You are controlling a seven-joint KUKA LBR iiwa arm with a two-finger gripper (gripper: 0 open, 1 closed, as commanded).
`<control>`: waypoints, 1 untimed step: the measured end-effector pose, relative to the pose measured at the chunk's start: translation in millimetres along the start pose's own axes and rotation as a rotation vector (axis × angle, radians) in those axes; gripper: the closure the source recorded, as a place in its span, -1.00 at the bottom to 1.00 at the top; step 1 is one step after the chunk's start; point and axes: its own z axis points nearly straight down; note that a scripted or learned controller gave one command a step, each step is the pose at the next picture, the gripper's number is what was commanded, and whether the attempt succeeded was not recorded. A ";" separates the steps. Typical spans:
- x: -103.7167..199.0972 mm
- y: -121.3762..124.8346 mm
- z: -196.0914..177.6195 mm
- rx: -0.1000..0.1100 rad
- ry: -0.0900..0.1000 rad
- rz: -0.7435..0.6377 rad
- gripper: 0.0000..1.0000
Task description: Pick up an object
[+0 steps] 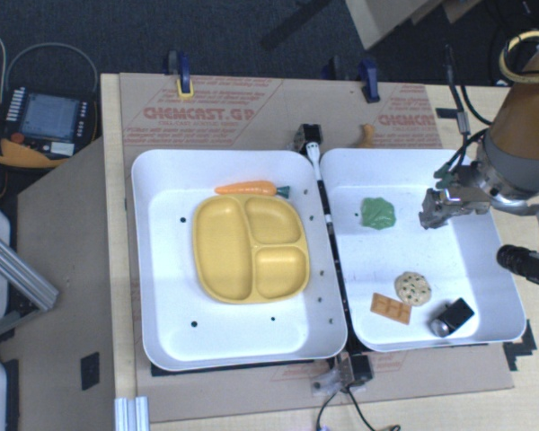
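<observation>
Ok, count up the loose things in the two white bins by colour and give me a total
Yellow: 1, the divided plate
Orange: 1, the carrot
Green: 1, the leafy lump
Tan or brown: 2, the cookie and the cracker
Black: 1, the small block
Total: 6

A robotics lab is indicated. Two white bins are fixed side by side on a board-covered desk, the board being held by blue clamps at its far edge. Left of the desk, a teach pendant with a screen is seen on dark carpet, and cables are trailed from the desk's near edge.
</observation>
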 end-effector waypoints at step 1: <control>49.4 6.5 9.1 0.001 -0.001 0.001 1.00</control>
